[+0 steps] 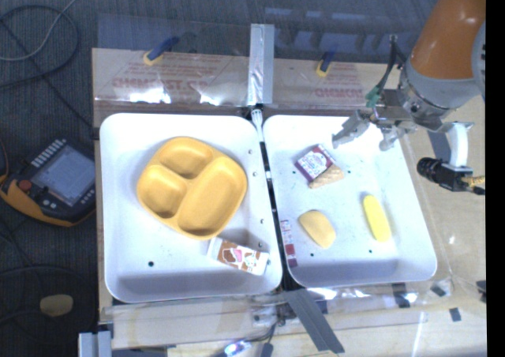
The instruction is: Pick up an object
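Camera view: arm reaches from right, hand (367,133) open, holding nothing, above right bin (414,189).

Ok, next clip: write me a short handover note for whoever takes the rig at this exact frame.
Gripper: jaws open, nothing between them, above the far right part of the right bin.
Right bin: maroon packet on a tan wedge, yellow oval piece, yellow bar.
Left bin: yellow divided plate, small printed carton at its near right.
Done: nothing picked.
Left: choose one object, close on it, lift. The maroon packet looks nearest to the jaws.
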Available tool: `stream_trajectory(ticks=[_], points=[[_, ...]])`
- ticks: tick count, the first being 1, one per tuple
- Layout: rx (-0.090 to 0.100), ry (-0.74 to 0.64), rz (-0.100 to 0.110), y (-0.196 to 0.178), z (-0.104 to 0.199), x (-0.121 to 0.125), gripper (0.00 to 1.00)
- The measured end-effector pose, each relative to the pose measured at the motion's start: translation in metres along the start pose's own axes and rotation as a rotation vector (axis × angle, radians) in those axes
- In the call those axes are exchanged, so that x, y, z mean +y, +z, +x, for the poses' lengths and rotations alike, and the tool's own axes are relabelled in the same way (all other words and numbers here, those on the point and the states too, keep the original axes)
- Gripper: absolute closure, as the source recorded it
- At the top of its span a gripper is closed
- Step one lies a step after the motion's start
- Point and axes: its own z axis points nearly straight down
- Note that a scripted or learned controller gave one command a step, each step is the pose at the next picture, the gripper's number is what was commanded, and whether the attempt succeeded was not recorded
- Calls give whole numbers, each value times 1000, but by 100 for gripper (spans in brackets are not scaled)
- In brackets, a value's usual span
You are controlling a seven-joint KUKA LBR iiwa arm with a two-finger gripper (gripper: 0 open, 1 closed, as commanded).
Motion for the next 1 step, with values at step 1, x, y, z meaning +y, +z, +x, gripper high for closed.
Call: stream_trajectory(ticks=[1], points=[[-1,-77,1,162,10,44,0]])
